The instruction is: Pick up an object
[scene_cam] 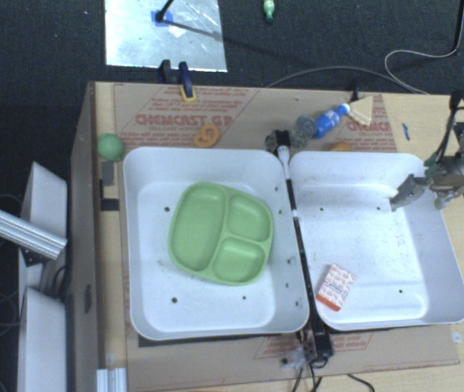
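A green divided plate (220, 233) lies flat in the middle of the left bin (146, 300). In the right bin (436, 300), a small orange-and-white packet (336, 287) rests near the front left corner. My gripper (422, 197) hangs over the right bin's back right part, well away from the packet. Its fingers (403, 192) are spread apart and hold nothing, so it is open.
On the cardboard behind the bins lie a blue bottle (326, 122), an orange ring (206, 135) and a blue-yellow clamp (185, 80). A green ball (110, 146) sits off the left bin's back corner. A divider rail (296, 219) separates the bins.
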Available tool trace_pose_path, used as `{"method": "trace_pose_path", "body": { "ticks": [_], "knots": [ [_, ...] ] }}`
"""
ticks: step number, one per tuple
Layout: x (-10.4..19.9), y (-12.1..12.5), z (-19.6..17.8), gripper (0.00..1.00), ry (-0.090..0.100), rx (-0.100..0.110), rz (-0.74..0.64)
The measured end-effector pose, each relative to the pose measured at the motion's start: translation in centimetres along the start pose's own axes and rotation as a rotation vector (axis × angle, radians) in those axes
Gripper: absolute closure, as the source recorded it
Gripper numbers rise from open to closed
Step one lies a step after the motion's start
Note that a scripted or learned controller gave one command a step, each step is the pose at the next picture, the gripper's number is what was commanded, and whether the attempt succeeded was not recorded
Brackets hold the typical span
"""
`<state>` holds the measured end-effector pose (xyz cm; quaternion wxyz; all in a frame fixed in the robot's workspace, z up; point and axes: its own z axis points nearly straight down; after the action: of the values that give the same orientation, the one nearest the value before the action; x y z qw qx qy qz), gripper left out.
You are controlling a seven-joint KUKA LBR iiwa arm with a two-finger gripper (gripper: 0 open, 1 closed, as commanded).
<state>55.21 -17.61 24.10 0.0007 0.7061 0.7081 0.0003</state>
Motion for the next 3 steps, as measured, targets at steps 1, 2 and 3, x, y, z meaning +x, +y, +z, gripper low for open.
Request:
{"method": "trace_pose_path", "body": {
  "ticks": [1,2,3],
  "knots": [
    [-3.0,9.5,14.1,0.00,0.002,0.005,-0.001],
    [-3.0,11.7,15.5,0.00,0.002,0.002,-0.003],
    [-1.8,11.7,15.6,0.00,-0.001,-0.001,-0.002]
  ]
}}
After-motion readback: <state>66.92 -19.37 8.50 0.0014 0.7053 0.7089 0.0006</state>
